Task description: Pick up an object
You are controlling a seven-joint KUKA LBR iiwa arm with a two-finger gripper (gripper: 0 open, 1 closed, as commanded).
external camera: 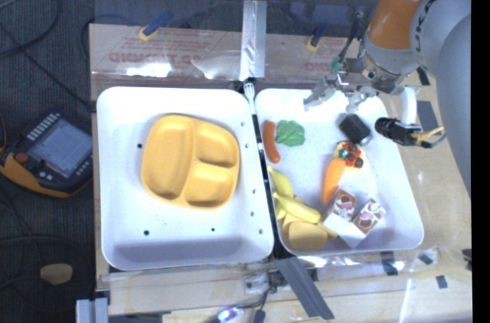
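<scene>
Clearly, we have nothing in hand yet: the gripper [346,93] hangs above the far end of the right bin [409,218], and we cannot tell how wide it stands; nothing shows between its parts. Taking the carrot [333,177] as our landmark, a black block [354,128] lies just beyond it, nearest the gripper. The lettuce leaf [290,133] and sausage [269,141] sit to the carrot's left, apart from it. Bananas [291,203], a bun [308,235] and a small carton [354,216] crowd together on its near side.

Our worry is that crowding. If we come down near the carton, we judge we may nudge a neighbour or pinch two things and lift neither. The leaf looks flat, so a grasp may slip over it. The sausage lies close to the bin wall, which could block one side of a grasp. The yellow tray [191,159], far left of the carrot, looks too broad.
</scene>
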